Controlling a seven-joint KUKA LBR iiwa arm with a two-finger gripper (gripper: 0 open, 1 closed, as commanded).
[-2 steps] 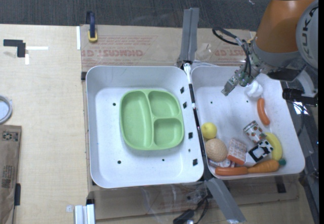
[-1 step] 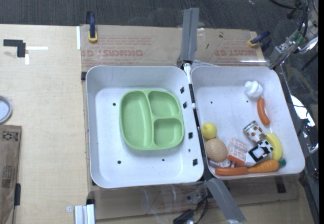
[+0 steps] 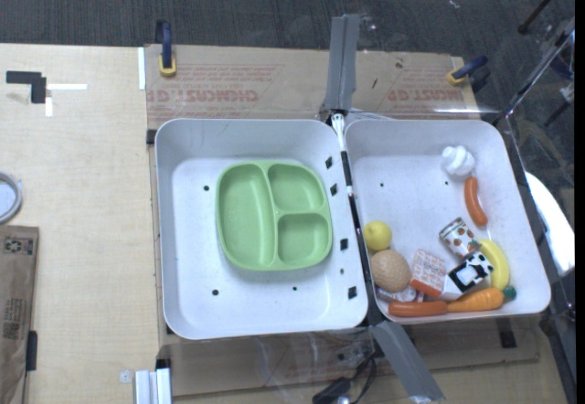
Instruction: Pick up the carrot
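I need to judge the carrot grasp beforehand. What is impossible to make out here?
- Carrot, camera view: its left end sits against neighbouring toys, so the full length is unclear.
- Small printed can: label too small to read.
- White object: too blurred to identify.

I see the orange carrot (image 3: 477,300) lying flat along the near wall of the right bin (image 3: 512,164), green tip pointing right.

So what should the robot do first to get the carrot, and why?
Probably reach over the right bin to its near edge and hover above the carrot, since it lies there tight between a banana and a red chili pepper.
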